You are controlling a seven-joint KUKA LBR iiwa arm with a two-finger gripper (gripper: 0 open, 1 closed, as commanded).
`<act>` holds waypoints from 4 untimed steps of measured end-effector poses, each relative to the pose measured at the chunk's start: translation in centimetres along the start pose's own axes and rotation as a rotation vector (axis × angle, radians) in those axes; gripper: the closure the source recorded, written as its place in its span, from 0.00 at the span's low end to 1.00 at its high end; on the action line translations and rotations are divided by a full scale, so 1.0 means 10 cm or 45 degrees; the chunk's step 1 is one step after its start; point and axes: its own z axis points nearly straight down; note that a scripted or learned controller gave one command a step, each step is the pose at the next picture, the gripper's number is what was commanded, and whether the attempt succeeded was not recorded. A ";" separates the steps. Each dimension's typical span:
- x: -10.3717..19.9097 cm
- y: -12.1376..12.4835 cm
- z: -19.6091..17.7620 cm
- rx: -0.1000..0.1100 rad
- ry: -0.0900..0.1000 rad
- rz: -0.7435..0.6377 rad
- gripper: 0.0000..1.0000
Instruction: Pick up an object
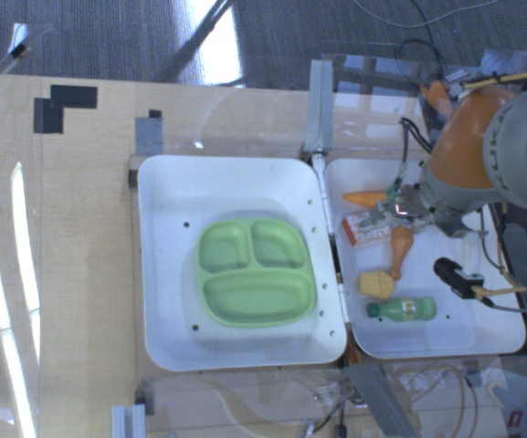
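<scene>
1. Two white bins sit side by side on the bench; nearest the camera in the right bin (pixel 446 336) lies a green bottle (pixel 402 310) on its side, with a piece of corn (pixel 377 286) just above it.
2. Farther in, a drumstick (pixel 399 250) lies tilted beside a red-and-white packet (pixel 365 229), and a carrot (pixel 365 199) rests beyond them near the bin's far wall.
3. Over these the gripper (pixel 396 209) hangs from the grey arm, low between carrot and packet; whether the claw is apart or together cannot be told from this angle.
4. Left bin (pixel 163 245) holds a green divided plate (pixel 255 273).
5. Judgement: the step in hand looks like a descent on one item. To do it well, the claw should centre on a single piece, likely the packet or carrot, clear of its neighbours, and close across the narrow side.
</scene>
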 end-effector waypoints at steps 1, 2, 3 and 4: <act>0.02 0.03 -0.13 -0.006 0.004 -0.003 1.00; 0.54 0.73 -0.85 0.040 -0.001 0.097 1.00; 0.54 0.73 -0.84 0.041 -0.001 0.096 0.00; 0.10 0.55 0.05 0.012 -0.006 0.063 0.00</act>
